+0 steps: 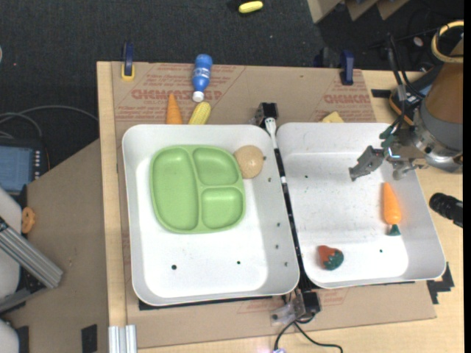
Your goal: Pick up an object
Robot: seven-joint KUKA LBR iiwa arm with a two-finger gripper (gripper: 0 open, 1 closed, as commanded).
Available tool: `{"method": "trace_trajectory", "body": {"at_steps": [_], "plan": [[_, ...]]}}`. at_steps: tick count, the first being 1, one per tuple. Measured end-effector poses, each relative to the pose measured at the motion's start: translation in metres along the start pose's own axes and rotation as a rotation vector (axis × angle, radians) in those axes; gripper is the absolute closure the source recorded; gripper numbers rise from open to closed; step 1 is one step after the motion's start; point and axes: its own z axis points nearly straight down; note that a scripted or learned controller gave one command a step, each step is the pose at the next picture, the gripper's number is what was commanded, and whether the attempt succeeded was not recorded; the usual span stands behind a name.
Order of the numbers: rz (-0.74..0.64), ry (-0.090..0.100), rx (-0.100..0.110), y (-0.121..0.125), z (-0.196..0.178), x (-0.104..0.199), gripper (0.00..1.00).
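My gripper (383, 166) hangs over the upper right part of the right bin (324, 197). It is open, with nothing between its fingers (362, 166). An orange carrot (391, 204) lies in that bin just below the gripper, apart from it. A small red and green fruit (330, 257) rests near the bin's front edge. In the left bin (213, 263) sits a green divided plate (197, 188), and a tan round object (249, 160) touches its upper right corner.
Behind the left bin, on the bench, lie a blue bottle (201, 76), a small carrot (173, 110) and a yellow corn piece (199, 112). A yellow scrap (333, 118) lies behind the right bin. The black divider (283, 197) runs between the bins.
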Motion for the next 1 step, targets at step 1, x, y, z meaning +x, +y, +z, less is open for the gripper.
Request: {"method": "trace_trajectory", "body": {"at_steps": [1], "plan": [[-0.004,0.003,0.007,0.0247,0.0819,0.0425,0.0]]}}
